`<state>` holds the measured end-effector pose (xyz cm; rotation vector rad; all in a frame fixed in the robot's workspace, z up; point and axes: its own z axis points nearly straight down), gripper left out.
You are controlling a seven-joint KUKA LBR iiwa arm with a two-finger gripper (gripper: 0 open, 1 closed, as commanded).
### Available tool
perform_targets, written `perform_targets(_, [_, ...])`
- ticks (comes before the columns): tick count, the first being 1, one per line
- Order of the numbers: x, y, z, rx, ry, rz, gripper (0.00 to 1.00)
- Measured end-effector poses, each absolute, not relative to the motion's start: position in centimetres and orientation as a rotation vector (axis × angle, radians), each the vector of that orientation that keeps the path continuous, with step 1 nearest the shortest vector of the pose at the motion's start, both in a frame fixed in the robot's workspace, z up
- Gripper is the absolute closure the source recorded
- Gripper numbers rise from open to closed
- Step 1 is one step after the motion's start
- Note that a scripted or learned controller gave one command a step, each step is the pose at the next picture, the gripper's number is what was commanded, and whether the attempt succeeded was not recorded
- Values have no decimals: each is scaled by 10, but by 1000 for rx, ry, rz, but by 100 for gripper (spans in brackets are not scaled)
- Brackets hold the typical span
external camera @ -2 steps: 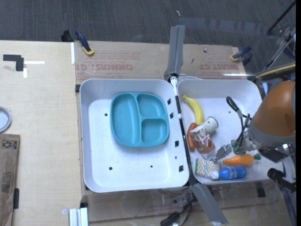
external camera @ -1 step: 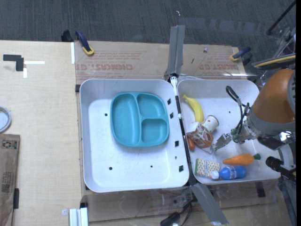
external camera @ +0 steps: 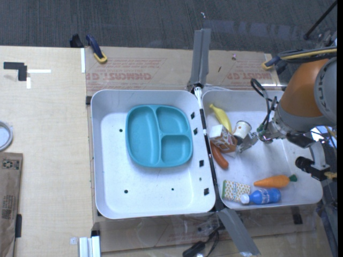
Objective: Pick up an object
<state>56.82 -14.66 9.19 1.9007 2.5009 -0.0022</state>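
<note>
Several objects crowd the right bin (external camera: pixel 308 199), and that's the main risk. The gripper (external camera: pixel 247 142) sits low at the bin's left side, right at a tight cluster: banana (external camera: pixel 221 116), small white cup (external camera: pixel 242 128), a brown packet (external camera: pixel 225 142) and a red sausage-shaped piece (external camera: pixel 219 156), all touching or overlapping. Can't tell if the fingers are open or closed; too small and blurred against the clutter. Nothing is visibly between them.

Likely failure modes, my judgement:
- Fingers land on two items at once, grip slips, both drop.
- Cup is round and light; a side nudge probably rolls it away rather than seating it.
- Cluster sits just beside the divider wall between the bins, so little room on that side for a finger; may jam on the wall.

Easier targets lie well apart from the cluster at the near edge: carrot (external camera: pixel 274 181), blue bottle (external camera: pixel 261 197), patterned pouch (external camera: pixel 235 190), though bottle and pouch touch each other.

Left bin (external camera: pixel 104 159) holds a teal divided plate (external camera: pixel 159 135), not in the way. Clamps and tape are on the bench (external camera: pixel 43 116), clear of the arm.
</note>
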Motion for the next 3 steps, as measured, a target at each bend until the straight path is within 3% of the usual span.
perform_targets(1, [618, -111, 93, 1843, 2539, -4, 0])
perform_targets(2, [619, -110, 102, 1839, 2542, -3, 100])
perform_targets(3, [657, -32, 213, 1761, 2598, 0, 100])
